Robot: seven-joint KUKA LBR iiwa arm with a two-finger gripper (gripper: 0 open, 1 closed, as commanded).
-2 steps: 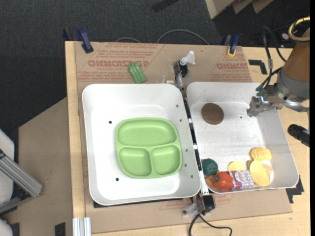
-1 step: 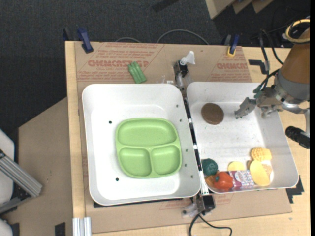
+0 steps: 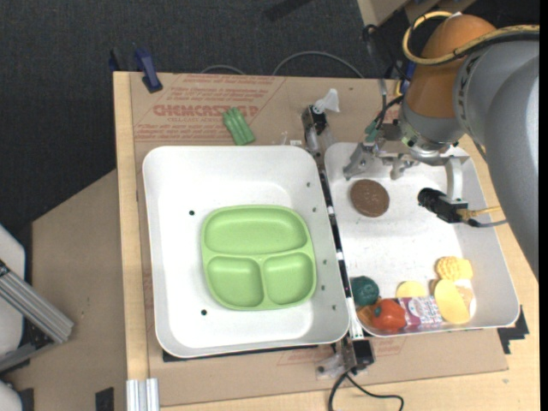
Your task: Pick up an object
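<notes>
A red tomato-like toy (image 3: 390, 314) lies at the right bin's (image 3: 492, 259) near edge among other play food. Farther back, a brown round cookie (image 3: 370, 198) rests just below my gripper (image 3: 381, 163), whose fingers are perhaps spread; I cannot tell, and nothing sits visibly between them

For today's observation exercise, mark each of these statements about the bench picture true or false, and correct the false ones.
1. The green divided tray lies in the left bin. True.
2. The brown round cookie lies on the green tray. False: it lies in the right bin, near its far end.
3. The red tomato sits at the right bin's near edge. True.
4. The gripper hovers over the left bin. False: it is over the right bin's far end.
</notes>
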